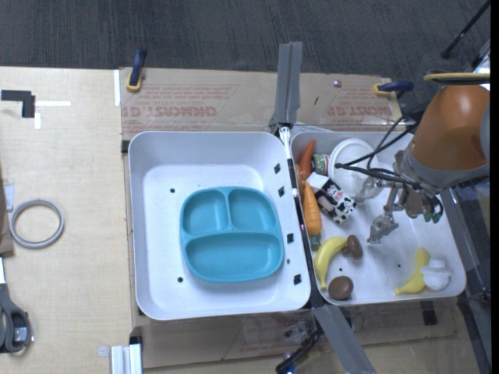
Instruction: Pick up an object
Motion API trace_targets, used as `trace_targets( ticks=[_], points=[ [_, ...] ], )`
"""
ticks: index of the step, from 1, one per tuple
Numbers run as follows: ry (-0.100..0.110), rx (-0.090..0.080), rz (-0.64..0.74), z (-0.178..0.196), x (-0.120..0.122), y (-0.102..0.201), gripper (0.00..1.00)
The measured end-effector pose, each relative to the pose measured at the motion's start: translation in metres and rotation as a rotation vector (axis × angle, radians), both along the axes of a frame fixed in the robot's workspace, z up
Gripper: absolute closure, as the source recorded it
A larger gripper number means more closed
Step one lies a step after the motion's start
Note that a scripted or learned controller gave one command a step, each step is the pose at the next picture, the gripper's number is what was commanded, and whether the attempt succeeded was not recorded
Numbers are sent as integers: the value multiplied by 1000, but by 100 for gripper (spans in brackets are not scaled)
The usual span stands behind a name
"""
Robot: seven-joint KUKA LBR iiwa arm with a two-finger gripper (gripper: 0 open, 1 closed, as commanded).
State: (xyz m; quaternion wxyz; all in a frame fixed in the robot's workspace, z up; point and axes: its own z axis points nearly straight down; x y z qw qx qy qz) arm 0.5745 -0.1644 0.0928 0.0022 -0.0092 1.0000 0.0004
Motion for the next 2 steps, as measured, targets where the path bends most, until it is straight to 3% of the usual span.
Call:
trace_targets(
  ticks=[1,2],
  points=[
    [0,-5,-31,2,34,63,0],
    [1,-3,28,0,18,-14,0]
  ],
)
